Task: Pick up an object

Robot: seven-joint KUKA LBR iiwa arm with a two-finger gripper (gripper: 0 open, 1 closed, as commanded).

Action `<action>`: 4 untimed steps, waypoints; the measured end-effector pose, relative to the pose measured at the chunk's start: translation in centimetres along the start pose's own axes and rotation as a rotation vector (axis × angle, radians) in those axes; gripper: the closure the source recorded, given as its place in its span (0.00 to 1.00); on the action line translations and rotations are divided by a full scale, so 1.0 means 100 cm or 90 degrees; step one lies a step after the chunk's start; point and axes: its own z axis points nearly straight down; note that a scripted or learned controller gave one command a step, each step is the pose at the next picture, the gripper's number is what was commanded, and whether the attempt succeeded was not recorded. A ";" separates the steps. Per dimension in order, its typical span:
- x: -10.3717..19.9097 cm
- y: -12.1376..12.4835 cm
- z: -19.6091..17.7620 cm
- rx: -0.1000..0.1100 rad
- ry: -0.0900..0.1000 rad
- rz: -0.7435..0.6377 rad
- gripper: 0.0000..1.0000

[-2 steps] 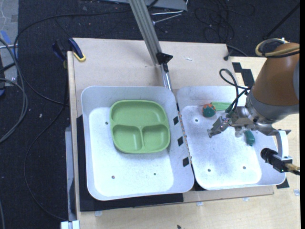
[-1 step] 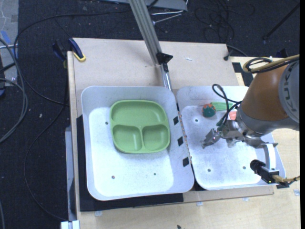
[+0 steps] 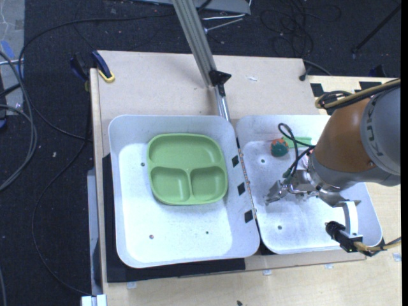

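A grey robotic arm with an orange band above its wrist (image 3: pixel 357 142) reaches in from the right over a pale wooden surface (image 3: pixel 159 85) bearing two shallow white plastic bins side by side. Its metal end effector (image 3: pixel 280 193) hangs low over the middle of the right-hand bin (image 3: pixel 287 234), pointing left toward the divide between the two bins; whether its fingers are apart or together cannot be told from this angle, and nothing can be seen between them.

The object nearest it, a small round item, green with an orange-red patch (image 3: pixel 278 148), lies in the upper part of the right bin, near the back wall and apart from the end effector. A thin black cable (image 3: pixel 290 136) loops just beside and above the small item, and a green strip-shaped piece (image 3: pixel 301 141) lies just to its right, partly covered by the arm's bulk. The arm itself hides much of the right bin's right half.

The left-hand bin (image 3: pixel 127 234) holds a light green plastic plate with three compartments (image 3: pixel 188 169), sitting in its upper half, well apart from the end effector. Small black tabs (image 3: pixel 242 187) run along the seam between the bins. A slanted grey metal pole (image 3: pixel 197 37) rises from the back of the surface between them, and dark cables (image 3: pixel 44 126) trail across the black floor to the left.
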 end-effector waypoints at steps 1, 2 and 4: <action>0.000 0.001 0.014 -0.004 -0.001 0.000 0.00; -0.002 0.002 0.003 -0.008 -0.003 0.001 1.00; 0.008 0.011 -0.119 -0.008 -0.001 -0.003 1.00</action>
